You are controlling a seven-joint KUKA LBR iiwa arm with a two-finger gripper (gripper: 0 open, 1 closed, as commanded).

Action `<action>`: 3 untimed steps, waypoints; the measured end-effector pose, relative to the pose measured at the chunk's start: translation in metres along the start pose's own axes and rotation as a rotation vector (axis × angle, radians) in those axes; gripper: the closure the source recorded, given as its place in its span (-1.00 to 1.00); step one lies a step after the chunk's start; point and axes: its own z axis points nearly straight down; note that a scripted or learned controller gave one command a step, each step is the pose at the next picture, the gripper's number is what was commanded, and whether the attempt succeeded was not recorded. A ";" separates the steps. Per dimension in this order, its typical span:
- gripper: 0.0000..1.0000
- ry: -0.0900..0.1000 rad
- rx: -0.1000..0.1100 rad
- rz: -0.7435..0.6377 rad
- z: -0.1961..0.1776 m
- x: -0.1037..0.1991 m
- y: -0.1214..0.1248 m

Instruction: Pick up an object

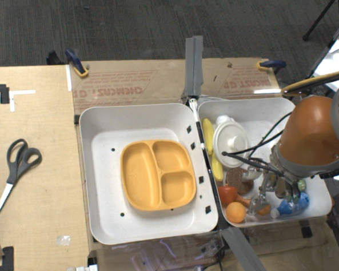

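So the claw is down in the right bin, low among the clutter at its front end, next to a blue thing and near the orange ball. Honestly can't tell how the claw is set, too much cable and blur in the way. Nothing looks lifted yet: the yellow banana, white cup and brown piece all sit in the bin. The left bin has the yellow divided plate. I'd say the grab itself is underway, with the lift left.
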 end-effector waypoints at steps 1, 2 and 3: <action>1.00 -0.007 0.002 -0.003 -0.010 -0.003 0.000; 1.00 0.004 0.001 0.041 -0.029 -0.006 -0.047; -1.00 0.004 0.001 0.040 -0.029 -0.006 -0.047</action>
